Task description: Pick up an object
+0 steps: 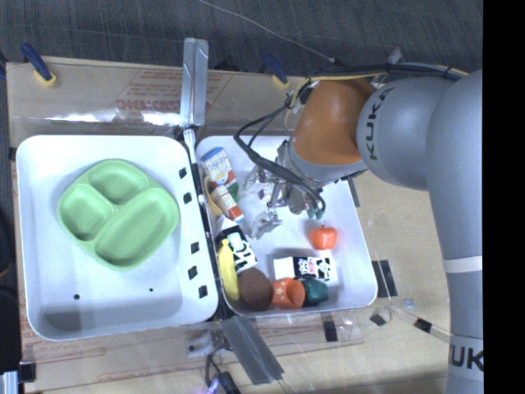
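The tool [283, 197] hangs low in the right bin [361, 245], a cluster of shiny metal parts under the smooth orange band [328, 130] of the grey arm [443, 138]. How far it stands open cannot be told, for the wrist covers much of it, and nothing can be seen gripped in it.

Just right of the tool and a little nearer the camera lies a small, round, glossy orange-red fruit [323, 237]. Left of the tool, against the bin's left wall, lie a small carton [217, 167] with a printed label and a slim red-and-white tube [226, 201], both on their sides. Below the tool, along the near wall, the rest is packed close: a curved yellow banana [227, 271], a black-and-white patterned block [243, 254] touching it, a dull brown egg-shaped thing [254, 289], an orange lump [287, 293], a dark green rounded piece [315, 291], and a white box [303, 268] with a black cow-spot print resting just above those two.

Well left of the tool, in the other bin [33, 220], sits a pale green plastic plate [119, 213], matte and rounded, divided into three compartments. Both bins are shallow, white and smooth with rounded corners, and rest on the tan bench [402, 245]. Black cables [262, 125] loop from the wrist above the tool.
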Robot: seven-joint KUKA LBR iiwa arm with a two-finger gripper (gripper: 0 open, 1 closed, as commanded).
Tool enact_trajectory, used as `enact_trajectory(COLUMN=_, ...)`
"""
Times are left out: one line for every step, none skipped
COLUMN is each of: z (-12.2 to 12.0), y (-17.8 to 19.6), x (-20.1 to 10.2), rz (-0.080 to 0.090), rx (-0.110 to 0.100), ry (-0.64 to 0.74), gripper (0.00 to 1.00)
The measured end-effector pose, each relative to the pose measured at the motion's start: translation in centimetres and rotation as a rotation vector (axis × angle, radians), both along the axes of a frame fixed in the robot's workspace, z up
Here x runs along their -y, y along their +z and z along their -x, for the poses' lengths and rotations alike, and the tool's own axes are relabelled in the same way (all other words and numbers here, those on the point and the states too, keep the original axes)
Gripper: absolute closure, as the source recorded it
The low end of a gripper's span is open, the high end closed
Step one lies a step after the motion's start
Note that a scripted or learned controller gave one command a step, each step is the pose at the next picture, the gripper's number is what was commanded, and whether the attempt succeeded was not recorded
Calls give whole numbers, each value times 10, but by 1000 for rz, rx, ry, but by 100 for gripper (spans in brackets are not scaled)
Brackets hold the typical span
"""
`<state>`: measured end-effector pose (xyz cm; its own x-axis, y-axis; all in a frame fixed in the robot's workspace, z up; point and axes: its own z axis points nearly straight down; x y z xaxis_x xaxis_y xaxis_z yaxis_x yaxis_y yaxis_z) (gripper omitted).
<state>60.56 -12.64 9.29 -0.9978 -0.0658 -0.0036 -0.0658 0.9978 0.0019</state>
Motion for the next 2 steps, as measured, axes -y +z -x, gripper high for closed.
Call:
enact_trajectory(z=2, y=3, x=-26, rz=12, rx=7, ry=-208, gripper=0)
enact_trajectory(z=1, y=14, x=-29, rz=8, rx=8, ry=-203, gripper=100)
